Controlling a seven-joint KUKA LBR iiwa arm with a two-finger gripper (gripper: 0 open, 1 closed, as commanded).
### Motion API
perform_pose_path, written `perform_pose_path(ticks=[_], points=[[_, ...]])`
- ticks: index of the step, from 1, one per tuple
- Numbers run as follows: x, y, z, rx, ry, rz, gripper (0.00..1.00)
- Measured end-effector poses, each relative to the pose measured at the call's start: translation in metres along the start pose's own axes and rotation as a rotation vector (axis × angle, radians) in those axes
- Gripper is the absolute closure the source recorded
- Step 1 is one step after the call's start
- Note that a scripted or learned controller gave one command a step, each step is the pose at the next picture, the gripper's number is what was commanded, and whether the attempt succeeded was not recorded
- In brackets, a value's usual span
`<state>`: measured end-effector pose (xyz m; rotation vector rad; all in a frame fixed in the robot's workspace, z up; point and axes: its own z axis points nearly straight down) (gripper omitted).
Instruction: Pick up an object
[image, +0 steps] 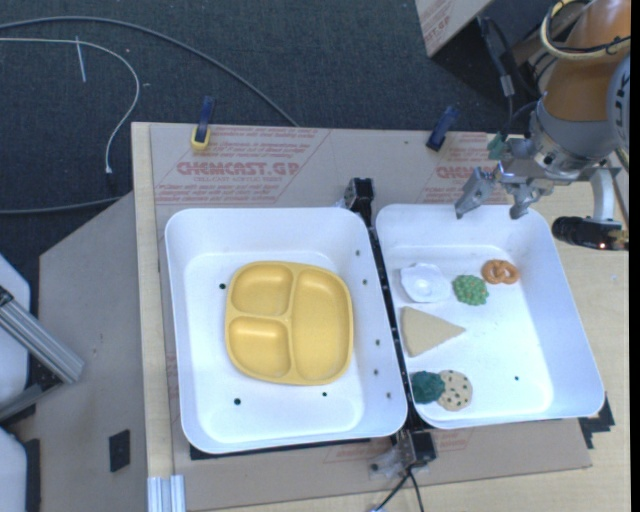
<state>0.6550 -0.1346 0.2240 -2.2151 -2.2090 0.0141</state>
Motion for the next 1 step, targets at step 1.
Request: perform_pose_path(ticks=[1], points=[[0.0004, 0.0026, -0.0091, -0.015, -0.002, -0.003, 0.0]])
